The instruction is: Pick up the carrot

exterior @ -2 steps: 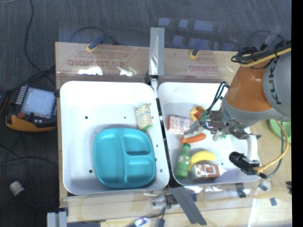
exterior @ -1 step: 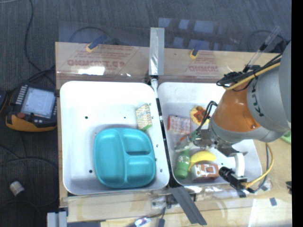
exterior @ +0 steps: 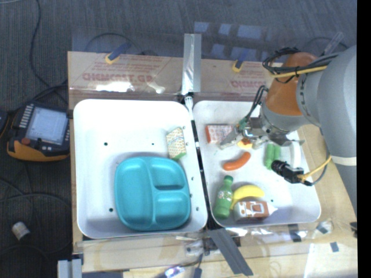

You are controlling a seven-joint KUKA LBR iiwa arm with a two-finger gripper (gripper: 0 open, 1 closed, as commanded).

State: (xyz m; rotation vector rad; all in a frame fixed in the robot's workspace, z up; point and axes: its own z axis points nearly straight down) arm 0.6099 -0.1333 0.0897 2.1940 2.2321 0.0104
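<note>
Gripper [exterior: 248, 139] hovers just above the orange carrot [exterior: 236, 163] lying in the right bin [exterior: 310, 204], finger spacing impossible to tell from overhead; a good grasp probably means descending straight, straddling the carrot's middle across its narrow width.

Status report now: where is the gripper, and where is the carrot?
Two-finger gripper low in right white bin, just above orange carrot. Carrot on bin floor, not gripped. Red-white packet and green bottle nearby.
</note>
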